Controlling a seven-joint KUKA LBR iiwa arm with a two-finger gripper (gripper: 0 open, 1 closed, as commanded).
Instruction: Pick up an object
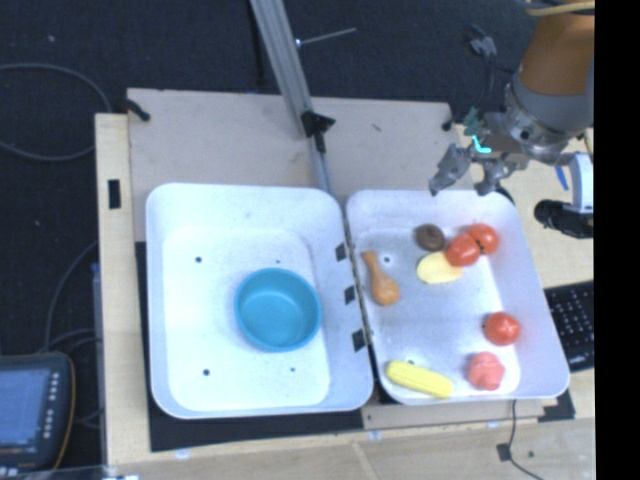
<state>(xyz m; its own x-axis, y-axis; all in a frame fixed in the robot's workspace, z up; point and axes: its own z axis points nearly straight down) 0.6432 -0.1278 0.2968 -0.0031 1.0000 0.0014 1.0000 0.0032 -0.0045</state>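
My gripper (pixel 468 179) hangs over the far edge of the right bin (pixel 520 368), its two fingers spread apart with nothing between them. Below it in that bin lie a brown round item (pixel 430 236), two red tomatoes (pixel 470 245) touching each other, and a pale yellow piece (pixel 439 268). A tan drumstick-shaped object (pixel 380 280) lies near the bin's left wall. At the near side sit a yellow banana-like item (pixel 419 378), a pink-red lump (pixel 485 370) and another red tomato (pixel 501 327).
The left bin (pixel 180 268) holds a blue bowl (pixel 277 309). A slanted metal pole (pixel 285 63) rises behind the bins. A keyboard (pixel 572 323) lies at the right and a small screen (pixel 30 408) at the lower left.
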